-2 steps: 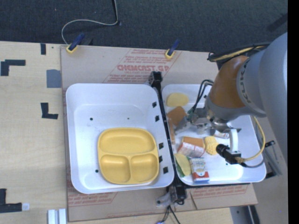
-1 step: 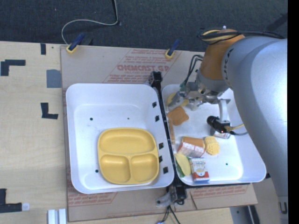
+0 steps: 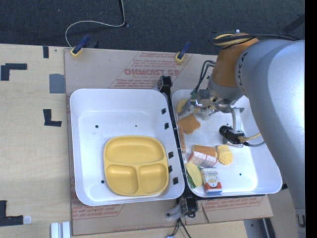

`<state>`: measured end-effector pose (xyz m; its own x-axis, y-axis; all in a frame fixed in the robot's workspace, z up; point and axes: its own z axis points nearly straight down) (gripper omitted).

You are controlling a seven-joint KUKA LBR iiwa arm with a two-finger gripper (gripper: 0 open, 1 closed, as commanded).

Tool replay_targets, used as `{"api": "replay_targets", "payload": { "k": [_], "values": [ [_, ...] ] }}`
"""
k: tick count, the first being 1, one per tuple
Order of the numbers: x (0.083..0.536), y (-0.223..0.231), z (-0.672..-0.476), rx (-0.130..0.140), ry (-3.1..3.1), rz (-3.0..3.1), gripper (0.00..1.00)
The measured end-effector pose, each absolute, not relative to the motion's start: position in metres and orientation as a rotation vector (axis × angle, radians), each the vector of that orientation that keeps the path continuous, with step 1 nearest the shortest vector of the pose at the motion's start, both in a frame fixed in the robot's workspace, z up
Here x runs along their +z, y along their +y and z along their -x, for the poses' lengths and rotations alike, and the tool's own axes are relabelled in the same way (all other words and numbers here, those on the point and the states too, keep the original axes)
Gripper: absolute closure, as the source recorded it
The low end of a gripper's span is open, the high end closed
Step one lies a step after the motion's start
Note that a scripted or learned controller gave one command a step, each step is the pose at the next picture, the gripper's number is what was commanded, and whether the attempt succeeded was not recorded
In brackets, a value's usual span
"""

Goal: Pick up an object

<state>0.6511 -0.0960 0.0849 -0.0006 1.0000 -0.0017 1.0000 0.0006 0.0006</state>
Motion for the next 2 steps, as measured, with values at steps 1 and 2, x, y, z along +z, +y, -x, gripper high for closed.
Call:
{"api": "replay_targets", "payload": {
  "k": [1, 2],
  "values": [
    [0.085, -0.094, -0.630, 0.001, 2.220, -2.219, 0.00],
    [0.085, -0.095, -0.657, 0.001, 2.224, -2.218, 0.00]
  ]
}}
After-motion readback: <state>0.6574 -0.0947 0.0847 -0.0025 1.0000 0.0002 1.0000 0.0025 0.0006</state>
